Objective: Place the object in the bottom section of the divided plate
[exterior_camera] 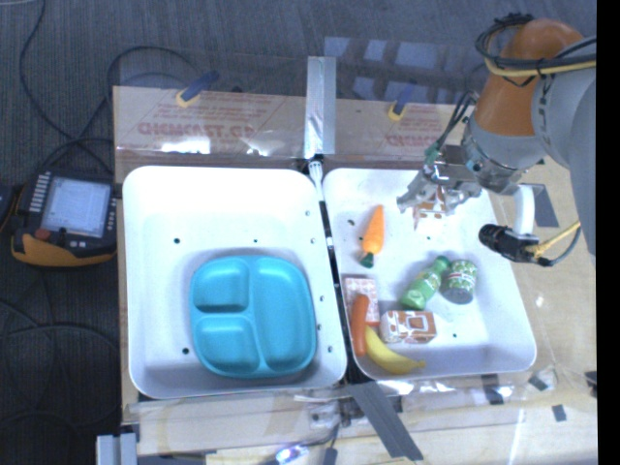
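Pick-up stage, nothing lifted yet: grey two-finger gripper [435,198] poised over right white bin's [504,356] upper end, grip state impossible to tell. Likeliest object, small orange carrot [372,232], just beside and left. Next: descent, grasp, carry across central rims to turquoise divided plate [254,316] in left white bin [155,211]. Ample room there.
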`<state>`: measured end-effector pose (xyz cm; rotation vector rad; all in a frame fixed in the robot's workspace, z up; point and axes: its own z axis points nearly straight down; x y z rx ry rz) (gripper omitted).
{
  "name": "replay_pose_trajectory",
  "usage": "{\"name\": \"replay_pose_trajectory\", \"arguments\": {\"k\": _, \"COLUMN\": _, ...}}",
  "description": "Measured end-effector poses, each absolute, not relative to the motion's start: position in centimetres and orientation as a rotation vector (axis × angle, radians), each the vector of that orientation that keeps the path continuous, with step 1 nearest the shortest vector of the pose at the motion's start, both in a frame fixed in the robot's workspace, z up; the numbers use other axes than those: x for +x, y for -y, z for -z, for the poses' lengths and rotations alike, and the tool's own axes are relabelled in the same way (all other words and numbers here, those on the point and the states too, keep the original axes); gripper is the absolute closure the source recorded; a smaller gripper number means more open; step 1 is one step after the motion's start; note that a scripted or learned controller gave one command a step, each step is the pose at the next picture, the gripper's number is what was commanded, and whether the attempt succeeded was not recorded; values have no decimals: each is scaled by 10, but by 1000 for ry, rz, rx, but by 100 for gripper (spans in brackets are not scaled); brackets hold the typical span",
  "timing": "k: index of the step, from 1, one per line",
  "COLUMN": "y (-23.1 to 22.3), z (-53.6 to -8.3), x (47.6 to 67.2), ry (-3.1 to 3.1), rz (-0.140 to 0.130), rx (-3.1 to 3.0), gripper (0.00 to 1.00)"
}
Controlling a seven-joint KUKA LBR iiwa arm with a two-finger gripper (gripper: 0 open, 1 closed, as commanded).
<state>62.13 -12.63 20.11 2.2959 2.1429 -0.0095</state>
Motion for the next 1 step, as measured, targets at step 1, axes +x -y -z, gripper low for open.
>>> {"name": "replay_pose_trajectory", "arguments": {"k": 1, "y": 65, "z": -192, "x": 602, "ry": -2487, "rz": 2, "rx": 1924, "gripper": 100}}
